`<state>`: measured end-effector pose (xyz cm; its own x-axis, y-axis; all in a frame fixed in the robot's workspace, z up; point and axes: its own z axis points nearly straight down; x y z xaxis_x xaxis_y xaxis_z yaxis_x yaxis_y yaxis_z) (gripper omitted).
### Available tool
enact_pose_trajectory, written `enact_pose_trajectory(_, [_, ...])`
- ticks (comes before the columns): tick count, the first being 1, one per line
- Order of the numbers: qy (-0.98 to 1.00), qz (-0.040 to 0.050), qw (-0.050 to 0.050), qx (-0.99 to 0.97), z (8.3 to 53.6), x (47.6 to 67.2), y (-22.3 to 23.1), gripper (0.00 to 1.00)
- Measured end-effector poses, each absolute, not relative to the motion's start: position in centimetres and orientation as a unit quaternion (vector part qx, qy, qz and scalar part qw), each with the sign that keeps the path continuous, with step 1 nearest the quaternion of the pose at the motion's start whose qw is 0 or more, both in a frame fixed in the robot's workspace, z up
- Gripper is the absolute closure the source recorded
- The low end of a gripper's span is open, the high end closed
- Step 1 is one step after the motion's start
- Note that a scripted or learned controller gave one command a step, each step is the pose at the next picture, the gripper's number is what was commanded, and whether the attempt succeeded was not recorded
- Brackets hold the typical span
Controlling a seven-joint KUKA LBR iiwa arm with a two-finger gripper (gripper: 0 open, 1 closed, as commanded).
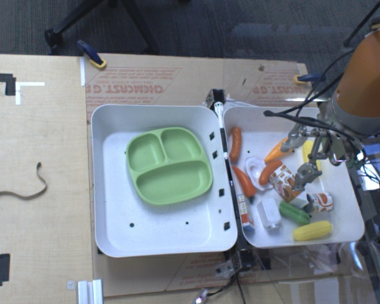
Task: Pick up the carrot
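We find the gripper (306, 161) hanging over the right bin (351, 198), above a soda can (282, 181) and close to several orange pieces. We cannot tell from this slanted view whether it is spread or pressed together, and nothing visibly sits in its grasp. We take the carrot (244, 181) to be the tapered orange piece lying near the bin's left wall, just beside a white cup (254, 168). This is a judgement: a redder stick (235, 143) lies above it and two more orange pieces (272, 162) sit nearer the gripper, all easy to confuse with it. The left bin (107, 233) holds a green divided plate (170, 165). For a good pick we would shift the arm toward the divider, align the jaws across the carrot's narrow width, and descend at its thicker middle. The main risk is nudging the cup or clipping the wall.
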<state>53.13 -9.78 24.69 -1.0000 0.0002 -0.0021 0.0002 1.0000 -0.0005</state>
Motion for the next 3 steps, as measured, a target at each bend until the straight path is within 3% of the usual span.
enact_pose_trajectory(1, [0.988,-0.0003,0.002,0.153,9.3,58.7,-13.9,0.0])
enact_pose_trajectory(2, [0.944,-0.0004,0.003,0.33,9.4,62.2,-14.8,0.0])
enact_pose_trajectory(3, [0.941,0.0014,-0.01,0.337,9.1,64.7,-17.5,0.0])
